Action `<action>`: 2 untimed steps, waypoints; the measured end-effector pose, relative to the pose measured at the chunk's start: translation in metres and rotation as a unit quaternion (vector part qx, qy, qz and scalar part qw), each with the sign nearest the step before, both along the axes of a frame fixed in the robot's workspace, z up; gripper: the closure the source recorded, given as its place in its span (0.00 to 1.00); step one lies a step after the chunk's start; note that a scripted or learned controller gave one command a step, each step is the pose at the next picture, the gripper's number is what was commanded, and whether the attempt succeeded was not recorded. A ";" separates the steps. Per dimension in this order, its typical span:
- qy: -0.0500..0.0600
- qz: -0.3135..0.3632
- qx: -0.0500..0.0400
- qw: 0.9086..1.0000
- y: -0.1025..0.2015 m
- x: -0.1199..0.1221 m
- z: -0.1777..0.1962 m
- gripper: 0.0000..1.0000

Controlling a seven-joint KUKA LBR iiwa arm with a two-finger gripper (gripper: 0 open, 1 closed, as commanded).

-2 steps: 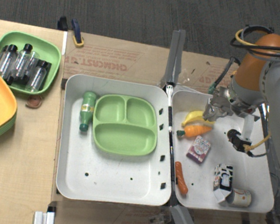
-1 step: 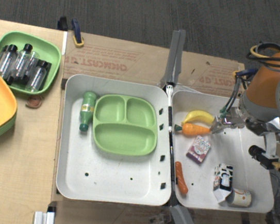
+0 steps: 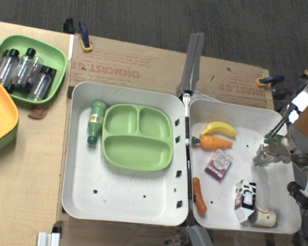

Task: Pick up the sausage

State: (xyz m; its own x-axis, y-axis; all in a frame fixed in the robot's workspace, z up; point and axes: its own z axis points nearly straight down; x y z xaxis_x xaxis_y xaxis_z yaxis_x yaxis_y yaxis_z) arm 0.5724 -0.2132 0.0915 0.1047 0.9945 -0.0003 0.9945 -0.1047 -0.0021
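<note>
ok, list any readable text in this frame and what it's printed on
Cardboard sheet under the bins: red print, seen upside down, twice; it looks like "CHEMCAST GP", but that reading is uncertain.
Purple packet in the right bin: print too small to read.
Black-and-white carton in the right bin: markings blurred, unreadable.
Green bottle in the left bin: label unreadable.
Small dark bottles in the green tray: no legible text.

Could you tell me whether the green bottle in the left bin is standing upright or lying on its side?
Lying on its side. The green bottle shows its full length flat on the left bin floor, beside the green divided plate.
</note>
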 end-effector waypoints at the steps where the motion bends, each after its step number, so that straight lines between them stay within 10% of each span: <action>1: 0.001 -0.118 0.001 0.993 -0.003 -0.057 0.004 1.00; 2: 0.002 -0.260 0.000 0.966 0.010 -0.096 -0.001 1.00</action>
